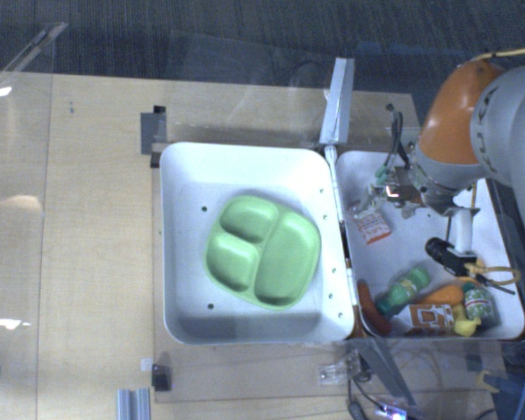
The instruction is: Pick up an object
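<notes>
Grey arm with orange band (459,116) reaches in from the right, over the right shallow white bin (420,234). Two-finger gripper (388,185) sits low in the far left part of that bin, close to the wall shared with the left shallow white bin (245,151). Whether the gripper is wide or narrow: cannot tell from this view; nothing seen held.

Small flat white packet with red print (373,224) lies on the bin floor just beside the gripper, on its near side; contact not discernible.

Near end of right bin, clustered: green plastic bottle (403,291) lying on its side, orange carton (432,315), small yellow item (464,327), small can with green and red label (478,303), dark red item (374,311) against the left wall.

Left bin holds a pale green three-compartment plastic tray (264,250), roughly centred
</notes>
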`<state>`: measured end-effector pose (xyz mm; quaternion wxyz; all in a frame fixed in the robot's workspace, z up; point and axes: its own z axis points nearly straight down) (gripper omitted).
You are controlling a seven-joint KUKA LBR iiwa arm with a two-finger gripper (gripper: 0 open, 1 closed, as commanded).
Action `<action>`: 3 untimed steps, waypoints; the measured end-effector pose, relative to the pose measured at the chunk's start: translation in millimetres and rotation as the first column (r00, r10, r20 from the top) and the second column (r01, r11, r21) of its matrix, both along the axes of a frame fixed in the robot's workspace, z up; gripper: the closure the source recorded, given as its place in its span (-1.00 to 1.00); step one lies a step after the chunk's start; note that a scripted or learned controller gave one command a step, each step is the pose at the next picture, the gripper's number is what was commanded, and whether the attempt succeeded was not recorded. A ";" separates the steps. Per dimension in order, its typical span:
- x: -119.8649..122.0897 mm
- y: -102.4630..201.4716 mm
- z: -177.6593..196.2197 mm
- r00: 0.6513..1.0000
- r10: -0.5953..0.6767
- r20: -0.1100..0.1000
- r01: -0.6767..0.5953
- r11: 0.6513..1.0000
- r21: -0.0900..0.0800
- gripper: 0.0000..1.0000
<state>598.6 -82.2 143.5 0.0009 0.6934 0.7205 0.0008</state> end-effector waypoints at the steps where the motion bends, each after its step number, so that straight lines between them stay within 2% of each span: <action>1: 4.7 -10.6 -54.2 0.999 0.036 0.009 -0.036 0.999 -0.001 -1.00; 2: 6.8 -8.2 -42.8 0.999 0.041 0.015 -0.041 0.999 0.000 1.00; 3: -24.9 28.1 56.2 0.999 0.050 0.005 -0.050 0.999 0.000 1.00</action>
